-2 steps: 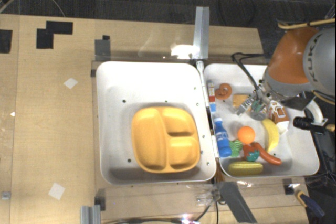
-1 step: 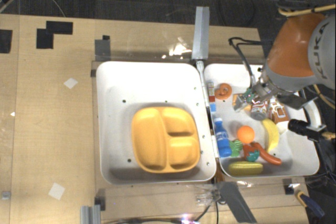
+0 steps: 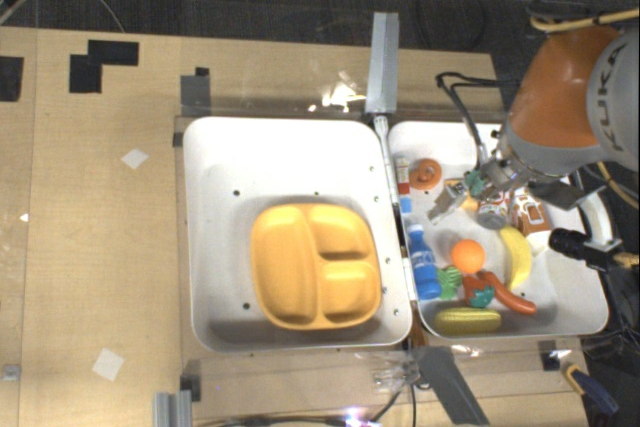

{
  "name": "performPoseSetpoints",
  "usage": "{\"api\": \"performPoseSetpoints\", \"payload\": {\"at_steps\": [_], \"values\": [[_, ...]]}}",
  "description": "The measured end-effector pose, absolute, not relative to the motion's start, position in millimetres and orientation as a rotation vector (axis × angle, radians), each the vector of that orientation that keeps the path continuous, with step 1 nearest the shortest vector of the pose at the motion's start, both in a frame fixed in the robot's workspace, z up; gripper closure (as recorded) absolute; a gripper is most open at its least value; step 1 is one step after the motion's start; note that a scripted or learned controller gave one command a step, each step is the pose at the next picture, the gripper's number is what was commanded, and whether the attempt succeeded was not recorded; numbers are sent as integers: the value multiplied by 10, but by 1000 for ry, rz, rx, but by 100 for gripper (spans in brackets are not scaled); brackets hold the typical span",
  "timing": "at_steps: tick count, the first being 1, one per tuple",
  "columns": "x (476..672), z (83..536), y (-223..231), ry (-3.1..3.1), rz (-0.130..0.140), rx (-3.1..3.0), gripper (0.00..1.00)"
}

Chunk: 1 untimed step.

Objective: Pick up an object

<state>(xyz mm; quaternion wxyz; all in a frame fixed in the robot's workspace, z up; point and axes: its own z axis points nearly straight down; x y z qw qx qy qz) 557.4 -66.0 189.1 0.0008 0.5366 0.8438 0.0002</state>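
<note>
Camera view: tool (image 3: 462, 195), fingers spread wide and holding nothing, hovers just above the orange ball (image 3: 467, 255).

1. The arm (image 3: 590, 105), on its grey part above and to the right of the pincer (image 3: 478, 187), carries dark letters cut by the frame edge; "KU" can be read, and the rest runs out of view.
2. The blue bottle (image 3: 422, 265), below and left of the pincer, has a label too small to read.
3. The small brown packet (image 3: 527, 211), just right of the pincer, shows print too blurred to read.
</note>
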Motion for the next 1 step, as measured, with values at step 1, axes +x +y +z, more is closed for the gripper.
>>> {"api": "performPoseSetpoints", "payload": {"at_steps": [1], "values": [[6132,1011,-996,2522,9,1857,0]]}}
